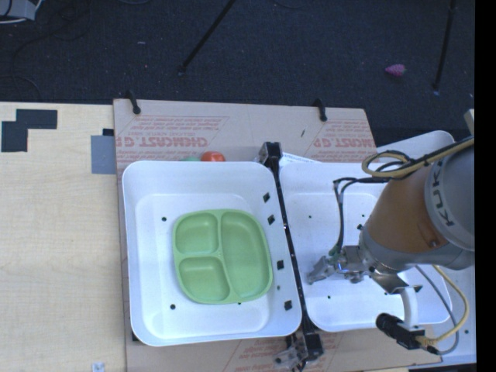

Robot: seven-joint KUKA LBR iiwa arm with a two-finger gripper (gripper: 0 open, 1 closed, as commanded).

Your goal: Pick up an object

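A light green divided plate (222,256) with three compartments lies flat in the left bin (147,200). My gripper (322,270) hangs over the right bin (310,208), near its left side and just right of the divider between the bins. The grey metal fingers point left toward the divider, and nothing shows between them. The arm's orange band and grey body cover much of the right bin's floor behind the gripper.
A black divider rail (280,239) runs between the two bins. A small orange and green object (208,158) lies behind the left bin's far rim on the cardboard. Cables loop above the arm at the right. Wooden bench surface lies to the left.
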